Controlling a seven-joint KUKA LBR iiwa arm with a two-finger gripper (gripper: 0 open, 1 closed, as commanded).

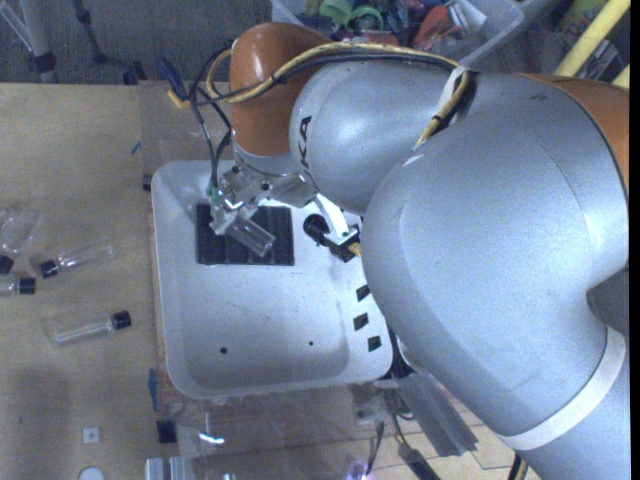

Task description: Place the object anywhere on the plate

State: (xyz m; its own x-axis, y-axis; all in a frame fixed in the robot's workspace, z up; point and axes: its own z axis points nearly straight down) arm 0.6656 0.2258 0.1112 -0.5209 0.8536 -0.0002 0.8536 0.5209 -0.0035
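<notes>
Most of the right side of the downward-looking view is taken up by the grey KUKA arm (480,248), whose orange band (268,63) is seen above the wrist near the top centre. Beneath it, a shallow white bin (250,338) is seen on a pale wooden bench (70,158). A dark rectangular plate (222,248) lies flat in the upper left part of the bin. Directly over the plate, the gripper (240,218) is lowered, with a clear, vial-like object (252,234) seen at its tip, just above or touching the plate; the object appears to be gripped between the fingers, though this cannot be fully confirmed, and whether it rests on the plate cannot be told. A bin of coloured items (400,3) is seen at the top. Several clear vials with black caps (90,325) lie scattered on the bench to the left, well apart from the bin. It is judged that the round, transparent object could roll off the plate once released, especially if dropped from above rather than set down, or it could cling to a finger as the hand opens. Part of the maker's lettering, seemingly "KA" (301,138), is read on the arm; no other writing can be made out.
</notes>
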